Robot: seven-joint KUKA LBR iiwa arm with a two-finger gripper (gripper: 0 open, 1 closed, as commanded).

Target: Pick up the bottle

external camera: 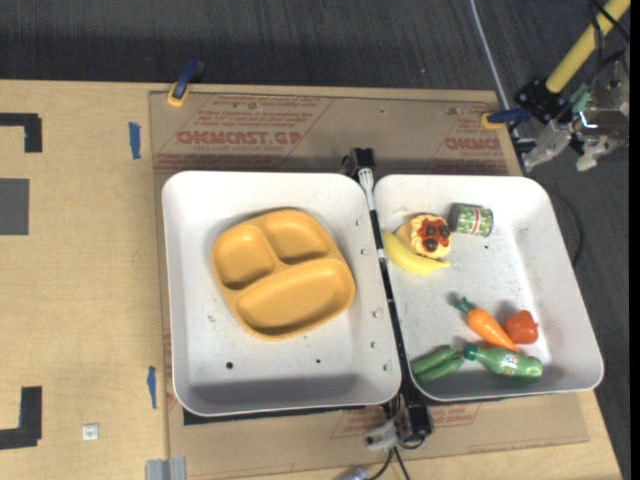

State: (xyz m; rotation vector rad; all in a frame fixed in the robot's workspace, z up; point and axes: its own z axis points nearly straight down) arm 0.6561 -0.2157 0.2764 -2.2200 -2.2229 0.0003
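The bottle (510, 365) is green with a light label. It lies on its side near the front edge of the right bin (565, 268). Beside its left end lies a green vegetable (438, 362); a carrot (485, 324) and a small red fruit (521, 327) rest just behind it. My gripper (562, 136) is outside the bins, beyond the right bin's far right corner and well away from the bottle, with nothing seen in it.
The right bin also holds a banana (410, 258), a pastry topped with red berries (430, 234) and a small green can (471, 220). A yellow divided plate (283, 271) fills the middle of the left bin (190, 298). A yellow rod (585, 43) slants at the top right.
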